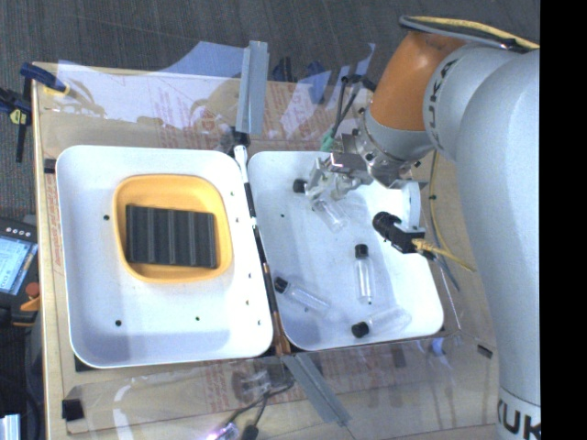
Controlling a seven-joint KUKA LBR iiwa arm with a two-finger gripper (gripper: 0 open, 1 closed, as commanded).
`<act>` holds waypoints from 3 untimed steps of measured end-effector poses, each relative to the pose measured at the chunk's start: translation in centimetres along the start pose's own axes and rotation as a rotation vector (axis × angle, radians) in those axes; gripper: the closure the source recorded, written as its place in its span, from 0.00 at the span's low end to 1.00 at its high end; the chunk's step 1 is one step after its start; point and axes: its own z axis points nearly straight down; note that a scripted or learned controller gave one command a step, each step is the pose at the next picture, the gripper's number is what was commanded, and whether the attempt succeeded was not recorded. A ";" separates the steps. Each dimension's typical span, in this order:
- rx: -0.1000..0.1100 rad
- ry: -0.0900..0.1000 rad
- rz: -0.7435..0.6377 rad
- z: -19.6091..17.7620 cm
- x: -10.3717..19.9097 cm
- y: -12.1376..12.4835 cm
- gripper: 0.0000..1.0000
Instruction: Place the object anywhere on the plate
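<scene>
- Arm [477, 108] reaches in from the right; gripper [332, 180] sits low over the upper part of the right bin [417, 314].
- Fingers: the view does not resolve whether they are spread or closed, or whether anything sits between them. Cannot tell.
- Clear vials with black caps lie scattered in the right bin: one [364, 273] near the middle, one [300, 293] toward the lower left, one [378, 322] near the lower edge. A further clear vial [327, 211] lies just below the gripper.
- Yellow plate [138, 200] with a dark ribbed insert rests in the left bin [83, 319], well apart from the gripper.
- Judged step: the pick, at the vial under the gripper; nothing on the plate yet.
- Next move calls for a confirmed hold, a lift clear of the bin walls, then a carry leftward across the divide to above the plate.
</scene>
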 end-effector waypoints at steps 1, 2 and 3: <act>0.004 -0.001 -0.220 -0.4 6.4 -1.3 1.00; -0.001 -0.003 -0.369 -6.7 9.4 -0.5 1.00; -0.001 -0.003 -0.369 -6.7 9.4 -0.5 0.00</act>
